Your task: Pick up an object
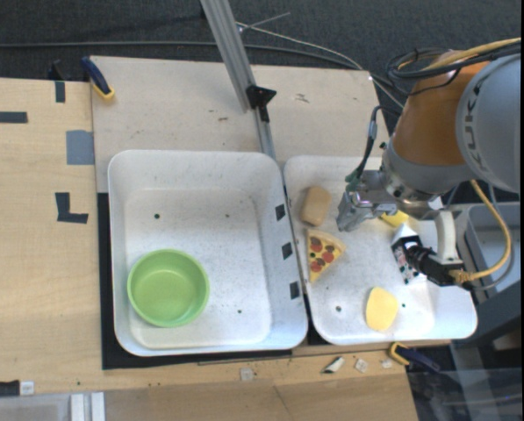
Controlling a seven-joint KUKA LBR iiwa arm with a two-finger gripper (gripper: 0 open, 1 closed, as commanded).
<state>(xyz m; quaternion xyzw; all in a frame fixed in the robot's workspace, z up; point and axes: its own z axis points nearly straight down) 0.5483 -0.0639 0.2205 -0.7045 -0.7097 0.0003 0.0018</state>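
On the desk, the left bin (191,182) has just a green bowl (168,288) in its near-left corner, while the arm's jaws (356,209) hang low in the right bin (349,318), can't tell if they're open. Closest pick looks like the tan block (315,205) just left of them, pizza slice (322,253) nearer. I'd center over one item and drop straight down.

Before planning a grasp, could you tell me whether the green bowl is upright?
Upright: the round green plastic bowl shows its open hollow facing up.
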